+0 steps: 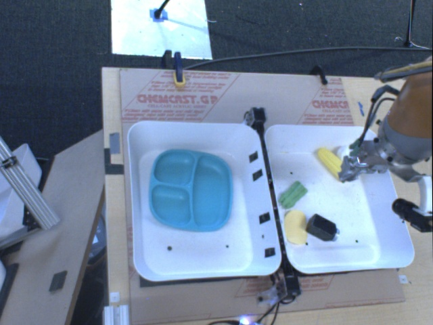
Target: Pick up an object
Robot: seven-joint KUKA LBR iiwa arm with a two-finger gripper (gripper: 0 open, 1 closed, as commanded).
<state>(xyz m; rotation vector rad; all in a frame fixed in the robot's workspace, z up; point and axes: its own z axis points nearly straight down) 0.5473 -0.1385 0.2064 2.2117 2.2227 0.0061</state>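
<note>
We look down on a bench [223,90] whose clear sheet reads CHEMCAST GP, and on it sit two shallow white bins side by side. The left bin [145,202] holds a blue divided plate [191,189], three compartments, lying flat near the bin's middle. The right bin [385,249] carries four small things: a yellow corn-like piece [329,159] towards its far side, a green ridged piece [293,194] close to the wall shared with the left bin, a pale yellow rounded piece [294,225] below the green one, and a black block [322,227] just beside that yellow piece, touching or nearly so. The arm [411,117] comes in from the right with its orange band showing, and its gripper [348,170] hangs low over the right bin, just beside the near end of the corn piece. We see nothing between its tips, and how they stand we cannot tell. A blue and yellow clamp [178,68] grips the bench's far edge.
</note>
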